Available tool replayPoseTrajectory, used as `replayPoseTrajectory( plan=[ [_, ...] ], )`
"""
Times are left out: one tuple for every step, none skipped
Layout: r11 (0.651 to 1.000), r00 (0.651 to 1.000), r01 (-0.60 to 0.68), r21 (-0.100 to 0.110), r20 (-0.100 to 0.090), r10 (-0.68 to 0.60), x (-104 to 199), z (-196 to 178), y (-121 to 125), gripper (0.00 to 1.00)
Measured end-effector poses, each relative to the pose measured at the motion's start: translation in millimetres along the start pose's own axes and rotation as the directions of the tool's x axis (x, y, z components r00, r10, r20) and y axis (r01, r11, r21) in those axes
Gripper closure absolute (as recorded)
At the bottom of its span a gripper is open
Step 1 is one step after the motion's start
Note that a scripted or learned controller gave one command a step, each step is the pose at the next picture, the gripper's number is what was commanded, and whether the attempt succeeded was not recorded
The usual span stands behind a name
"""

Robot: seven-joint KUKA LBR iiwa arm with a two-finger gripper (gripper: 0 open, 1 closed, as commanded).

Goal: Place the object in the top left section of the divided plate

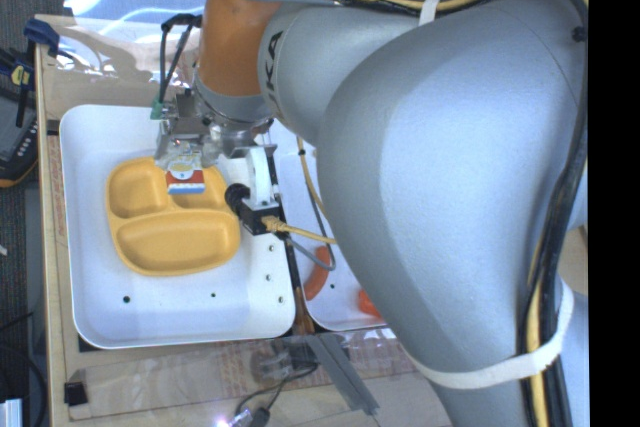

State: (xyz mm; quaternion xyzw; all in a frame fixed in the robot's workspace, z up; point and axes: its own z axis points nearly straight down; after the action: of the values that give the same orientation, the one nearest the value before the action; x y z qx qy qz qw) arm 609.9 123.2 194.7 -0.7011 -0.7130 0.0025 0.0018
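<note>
End effector (pixel 186 158) positioned over the yellow divided plate (pixel 170 220) in the left white bin (pixel 160 310).

The small object (pixel 186 183), white with red and blue markings, sits directly under the end effector at the plate's upper right section, beside the ridge dividing the two small compartments. Whether the end effector is apart or together on it cannot be determined; the wrist housing hides that area. The grey arm (pixel 430 165) with its orange band (pixel 235 25) covers most of the right bin (pixel 335 310), where orange items (pixel 315 280) are partly visible.
</note>
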Motion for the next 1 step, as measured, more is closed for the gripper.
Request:
replayPoseTrajectory(
  plan=[
    [0.999,0.999,-0.036,-0.002,0.0,0.036,64.5,15.8,18.0,1.0]
  ],
)
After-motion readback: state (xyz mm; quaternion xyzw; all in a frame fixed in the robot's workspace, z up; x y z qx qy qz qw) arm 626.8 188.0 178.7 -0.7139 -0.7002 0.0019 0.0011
